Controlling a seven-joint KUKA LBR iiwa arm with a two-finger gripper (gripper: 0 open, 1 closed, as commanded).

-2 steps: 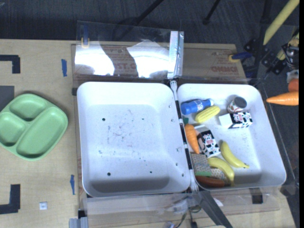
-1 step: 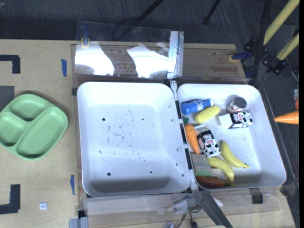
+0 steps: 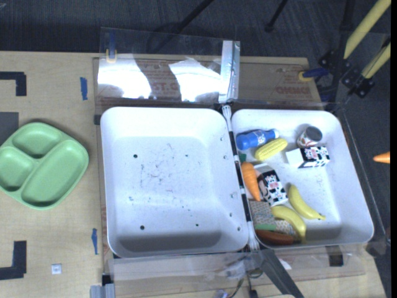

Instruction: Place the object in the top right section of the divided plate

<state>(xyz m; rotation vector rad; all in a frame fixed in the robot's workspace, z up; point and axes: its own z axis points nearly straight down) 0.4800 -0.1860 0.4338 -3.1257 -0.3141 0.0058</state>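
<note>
I judge we're at the very start, with the pick not yet made. The candidate things, such as a banana, a carrot and corn, lie in the right bin, well apart from the green plate at far left. Next comes reaching in and grasping one. Only an orange sliver of arm pokes in at right, and I cannot tell the pincer's state.
</note>
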